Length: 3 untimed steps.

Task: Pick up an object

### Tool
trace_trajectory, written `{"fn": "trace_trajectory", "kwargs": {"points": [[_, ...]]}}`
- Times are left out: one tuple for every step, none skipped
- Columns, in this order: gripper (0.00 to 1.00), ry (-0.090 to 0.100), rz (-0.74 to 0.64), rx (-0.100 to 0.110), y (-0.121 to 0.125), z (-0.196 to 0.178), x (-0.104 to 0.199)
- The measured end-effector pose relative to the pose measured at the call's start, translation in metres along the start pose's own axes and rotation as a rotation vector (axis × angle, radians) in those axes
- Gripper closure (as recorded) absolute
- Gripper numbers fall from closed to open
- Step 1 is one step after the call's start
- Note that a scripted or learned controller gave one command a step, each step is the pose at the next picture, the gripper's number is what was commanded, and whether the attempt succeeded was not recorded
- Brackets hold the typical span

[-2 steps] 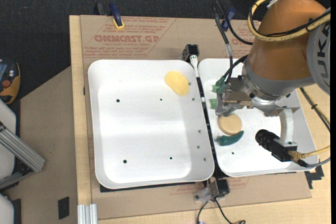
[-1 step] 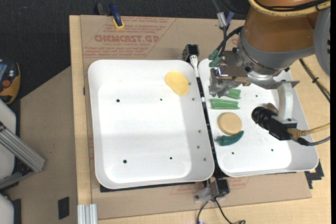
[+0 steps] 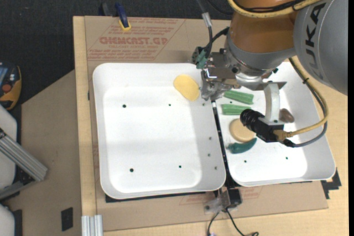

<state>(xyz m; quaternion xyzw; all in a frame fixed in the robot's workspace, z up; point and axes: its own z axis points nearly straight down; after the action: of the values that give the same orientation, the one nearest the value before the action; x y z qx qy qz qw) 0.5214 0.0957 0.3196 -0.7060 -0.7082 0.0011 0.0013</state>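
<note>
Two shallow white bins sit side by side on the desk [image 3: 138,36], and the fingers [image 3: 209,85] hang low over the wall the bins share, at its far end, under the bulky orange-and-grey wrist [image 3: 265,19]. The wrist hides them from above, so I cannot tell whether they are released or clenched, and nothing can be seen between them.

Just to the left of the fingers, in the far right corner of the left bin [image 3: 144,141], lies a yellow lump [image 3: 186,87], the only object on that side. It is close beside them; contact cannot be judged.

To the right of the fingers, in the right bin [image 3: 287,166], lie two green strips [image 3: 239,98]. Nearer the camera than the fingers are a tan disc [image 3: 239,130] and a teal curved piece [image 3: 243,146].

The yellow lump is probably the likeliest target. It looks rounded, smooth and light, perhaps a toy or foam piece, so it may roll or squirt out of a pinch. A hold across its narrow middle seems best, with care because the bin wall crowds it on two sides.
</note>
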Motion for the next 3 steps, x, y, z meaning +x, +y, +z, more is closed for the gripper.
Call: {"fn": "trace_trajectory", "kwargs": {"points": [[1.00,0.000,0.006,0.001,-0.028,0.003,-0.026],[1.00,0.003,-0.002,-0.014,-0.042,-0.085,0.009],[1.00,-0.001,0.002,0.000,-0.019,-0.057,0.018]]}}
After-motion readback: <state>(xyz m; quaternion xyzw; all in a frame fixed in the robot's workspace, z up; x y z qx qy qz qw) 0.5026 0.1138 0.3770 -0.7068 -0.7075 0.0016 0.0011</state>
